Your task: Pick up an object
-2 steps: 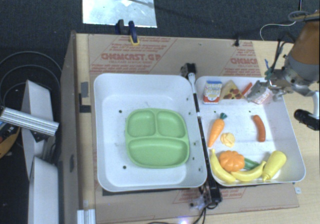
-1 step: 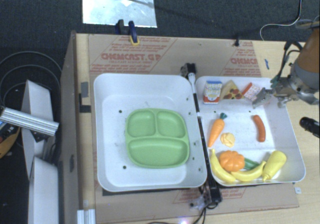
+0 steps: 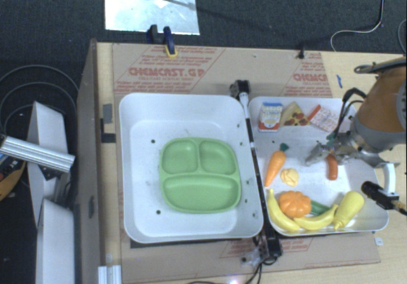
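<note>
The right bin (image 3: 367, 213) holds toy food: a carrot (image 3: 275, 165), a small pale yellow piece (image 3: 289, 176), an orange pumpkin (image 3: 294, 203), a banana (image 3: 286, 219), a yellow squash (image 3: 348, 208), a milk carton (image 3: 270, 115), a pizza slice (image 3: 293, 114) and a pink packet (image 3: 324, 117). A red sausage (image 3: 331, 167) lies near the bin's right side. My gripper (image 3: 325, 151) hangs low over the bin, just above and left of the sausage. I cannot see whether it touches the sausage.
The left bin (image 3: 143, 149) holds a green divided plate (image 3: 200, 173). The arm's grey and orange wrist (image 3: 381, 114) leans over the right bin's far right edge. A black part (image 3: 379, 195) sticks out by the squash. Cables lie on the floor beyond the bench.
</note>
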You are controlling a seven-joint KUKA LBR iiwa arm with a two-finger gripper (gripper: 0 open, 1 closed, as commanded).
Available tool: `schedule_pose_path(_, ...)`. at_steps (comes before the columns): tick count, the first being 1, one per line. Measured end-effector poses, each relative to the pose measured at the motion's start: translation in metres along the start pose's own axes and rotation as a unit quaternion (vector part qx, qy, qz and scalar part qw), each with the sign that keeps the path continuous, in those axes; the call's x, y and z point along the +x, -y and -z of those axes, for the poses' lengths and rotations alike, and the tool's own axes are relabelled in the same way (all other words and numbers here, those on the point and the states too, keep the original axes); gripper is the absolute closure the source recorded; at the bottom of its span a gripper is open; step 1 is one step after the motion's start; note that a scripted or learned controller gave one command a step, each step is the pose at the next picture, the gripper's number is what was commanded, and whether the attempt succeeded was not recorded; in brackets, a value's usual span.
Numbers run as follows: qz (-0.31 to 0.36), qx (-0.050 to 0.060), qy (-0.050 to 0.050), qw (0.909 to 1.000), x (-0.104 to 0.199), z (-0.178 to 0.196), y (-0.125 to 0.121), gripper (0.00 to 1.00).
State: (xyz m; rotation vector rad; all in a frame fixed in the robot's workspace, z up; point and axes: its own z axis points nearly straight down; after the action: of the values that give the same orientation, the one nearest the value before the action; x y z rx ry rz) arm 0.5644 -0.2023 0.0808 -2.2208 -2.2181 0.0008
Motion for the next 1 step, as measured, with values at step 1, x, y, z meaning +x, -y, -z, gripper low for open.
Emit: schedule_pose_path(1, 0.001, -0.004, 0.002, 1.0000, -0.0006, 0.0147, -0.0030, 1.00)
